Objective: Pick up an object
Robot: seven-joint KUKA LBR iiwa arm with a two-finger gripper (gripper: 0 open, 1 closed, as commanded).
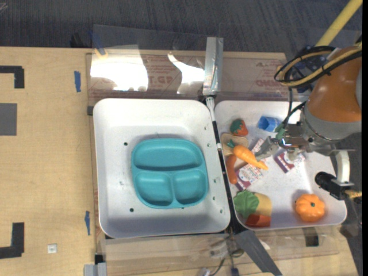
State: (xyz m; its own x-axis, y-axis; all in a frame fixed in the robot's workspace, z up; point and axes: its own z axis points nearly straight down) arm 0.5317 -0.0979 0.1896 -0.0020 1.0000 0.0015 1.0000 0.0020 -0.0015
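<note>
The right white bin (336,220) holds several toy foods. An orange carrot (249,156) lies at its left-middle, and a small blue block (267,123) sits near the back. A red and green piece (238,126) is at the back left, and an orange pumpkin (310,207) at the front right. A green, yellow and red piece (253,207) rests at the front left. My gripper (275,145) is down in the middle of this bin, just right of the carrot and above a purple and white packet (286,162). Nothing is visibly held in it.
The left white bin (109,125) holds a teal divided plate (168,172). Another printed packet (248,176) and a red piece (231,169) lie under the carrot. The arm's orange band (339,96) and cables hang over the right bin's back right corner. A black part (329,184) sticks out near the pumpkin.
</note>
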